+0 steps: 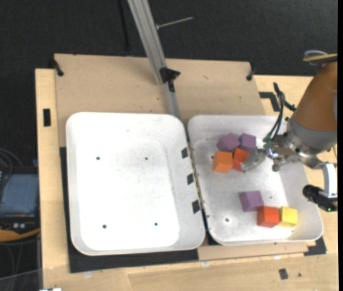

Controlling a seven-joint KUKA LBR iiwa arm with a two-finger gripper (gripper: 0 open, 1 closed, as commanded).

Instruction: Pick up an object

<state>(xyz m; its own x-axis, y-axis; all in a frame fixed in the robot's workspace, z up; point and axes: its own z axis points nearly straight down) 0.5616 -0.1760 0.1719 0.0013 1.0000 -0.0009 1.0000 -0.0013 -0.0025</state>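
The right bin holds several small blocks. A cluster sits at its upper middle: a purple block, a second purple block, an orange block and a red-orange block. Lower down lie another purple block, a red block and a yellow block. My gripper reaches in from the right, low over the bin, right beside the red-orange block and just below the second purple block. Whether it touches either one is unclear.
The left bin lies beside the right one, across a hinged divider. A slanted metal pole rises from the bench's back edge. A small screen device with cables sits off the bench at the far left.
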